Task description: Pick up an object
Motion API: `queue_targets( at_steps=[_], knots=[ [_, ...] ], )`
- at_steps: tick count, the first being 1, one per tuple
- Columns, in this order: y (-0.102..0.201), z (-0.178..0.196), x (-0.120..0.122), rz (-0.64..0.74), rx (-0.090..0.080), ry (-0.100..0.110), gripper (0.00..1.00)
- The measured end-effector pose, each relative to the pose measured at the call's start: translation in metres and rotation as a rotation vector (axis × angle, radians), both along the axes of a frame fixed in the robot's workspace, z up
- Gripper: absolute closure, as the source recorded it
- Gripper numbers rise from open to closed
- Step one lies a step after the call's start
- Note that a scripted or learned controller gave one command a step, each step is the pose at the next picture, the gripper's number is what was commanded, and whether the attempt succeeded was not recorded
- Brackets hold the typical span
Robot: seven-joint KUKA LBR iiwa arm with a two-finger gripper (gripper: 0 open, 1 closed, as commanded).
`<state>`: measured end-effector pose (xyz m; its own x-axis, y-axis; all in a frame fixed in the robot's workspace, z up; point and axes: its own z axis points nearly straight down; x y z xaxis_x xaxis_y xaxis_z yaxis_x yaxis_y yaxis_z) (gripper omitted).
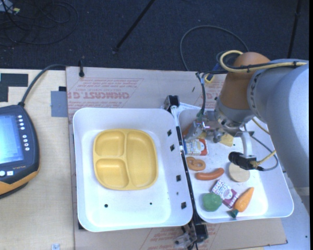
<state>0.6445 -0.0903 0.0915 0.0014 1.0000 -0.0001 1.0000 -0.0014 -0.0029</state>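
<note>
Surface [41, 212] bearing two white bins: the left bin [88, 202] holds a yellow tray [125, 158]; the right bin [274, 202] holds a packet [196, 147], pretzel [196, 164], sausage [209, 174], carrot [243, 199] and green object [212, 202]. End effector [208, 130] low beside the packet; whether open or closed cannot be told.

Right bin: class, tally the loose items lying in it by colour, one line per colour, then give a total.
Orange: 3, the carrot, sausage and pretzel
Green: 1, the green piece
Tan: 1, the round disc
Red and white: 2, the packet and wrapper
Total: 7
</note>
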Motion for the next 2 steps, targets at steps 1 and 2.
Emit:
queue_targets(
  at_steps=[1,2],
  knots=[
    [0.0,0.0004,0.0007,0.0,0.0,-0.003,0.0],
    [0.002,0.0003,0.0007,0.001,-0.002,-0.004,0.0]
  ],
)
